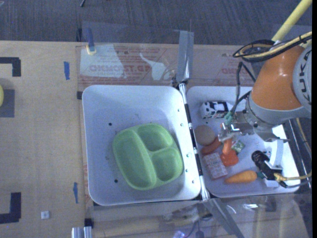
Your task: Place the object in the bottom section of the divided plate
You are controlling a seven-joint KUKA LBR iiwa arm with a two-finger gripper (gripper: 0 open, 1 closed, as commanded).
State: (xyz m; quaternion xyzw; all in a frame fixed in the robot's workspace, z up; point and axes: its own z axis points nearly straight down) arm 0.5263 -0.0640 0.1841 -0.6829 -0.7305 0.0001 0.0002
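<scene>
The jaws [231, 134] hang low in the right bin [282, 190], over a cluster of toys; I cannot tell how they stand. An orange piece [229, 156] lies just beneath them. The green plate [147, 155] sits in the left bin [99, 108].

The left bin [99, 108] has open floor along its top edge and left side — only the green divided plate [147, 155] sits there, toward its bottom edge. The right bin [198, 95] is crowded — toys packed around the gripper [229, 133].
</scene>
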